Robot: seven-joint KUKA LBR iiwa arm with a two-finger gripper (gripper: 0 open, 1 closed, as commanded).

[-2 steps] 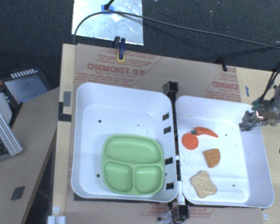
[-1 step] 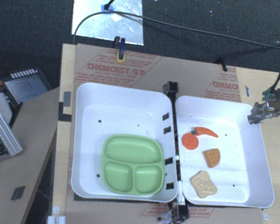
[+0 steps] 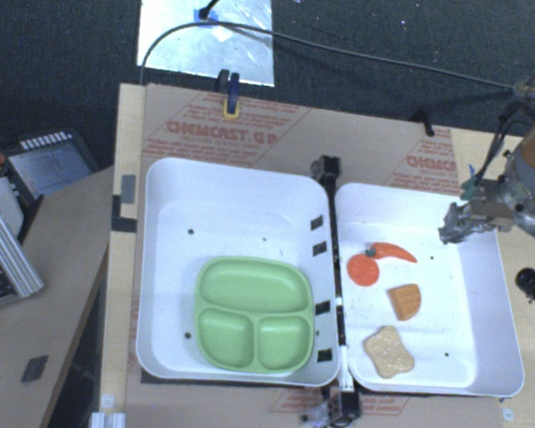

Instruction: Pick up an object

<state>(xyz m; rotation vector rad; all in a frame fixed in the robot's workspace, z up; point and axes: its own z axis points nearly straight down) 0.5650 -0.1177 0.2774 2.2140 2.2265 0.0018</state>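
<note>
Two white bins on my worktop (image 3: 124,242). Left bin (image 3: 170,199): one green divided plate (image 3: 255,313). Right bin (image 3: 485,305): red chili pepper (image 3: 394,253) touching a red round slice (image 3: 364,270), an orange chunk (image 3: 405,301), a tan biscuit (image 3: 388,352). End effector (image 3: 456,227) over the right bin's far right corner, apart from every item; I cannot tell its opening.

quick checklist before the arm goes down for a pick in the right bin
1. Targets present: chili, red disc, orange piece and beige cookie lie in the right bin: ok.
2. Claw over a target: not ok, it sits near the bin's upper right, away from all four.
3. Claw free of load: cannot tell.
4. Chili apart from disc: not ok, they touch or nearly touch.
5. Orange piece and cookie apart from neighbours: ok.
6. Green tray out of the way in the left bin: ok.
</note>
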